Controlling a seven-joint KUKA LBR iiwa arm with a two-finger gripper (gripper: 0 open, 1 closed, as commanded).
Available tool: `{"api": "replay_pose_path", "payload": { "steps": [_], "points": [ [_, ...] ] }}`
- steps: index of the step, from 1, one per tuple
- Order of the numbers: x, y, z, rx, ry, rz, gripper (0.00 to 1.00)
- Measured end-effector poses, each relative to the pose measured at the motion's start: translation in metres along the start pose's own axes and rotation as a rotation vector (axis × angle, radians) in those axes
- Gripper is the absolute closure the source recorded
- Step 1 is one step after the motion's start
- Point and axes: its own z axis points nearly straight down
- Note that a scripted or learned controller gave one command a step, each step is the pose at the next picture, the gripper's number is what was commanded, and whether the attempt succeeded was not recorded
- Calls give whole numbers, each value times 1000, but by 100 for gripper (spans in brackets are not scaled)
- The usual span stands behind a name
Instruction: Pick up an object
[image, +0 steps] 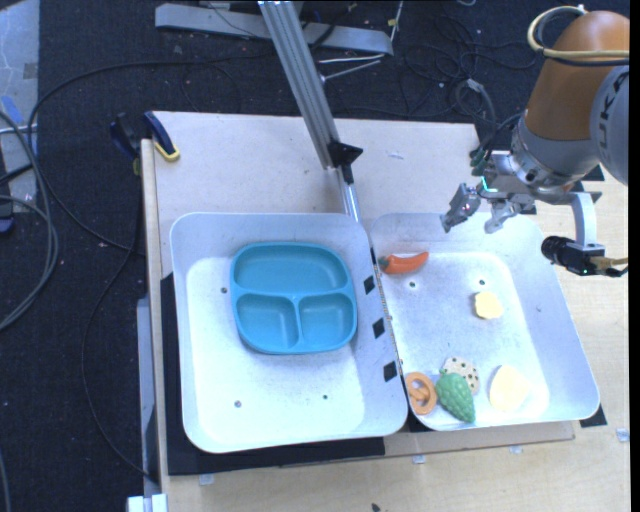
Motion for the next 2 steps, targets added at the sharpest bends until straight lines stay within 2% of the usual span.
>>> {"api": "replay_pose_path", "payload": {
  "steps": [1, 2],
  "points": [
    [0, 1, -2, -3, 0, 0, 0],
    [-3, 7, 44, 0, -1, 1, 0]
  ]
}}
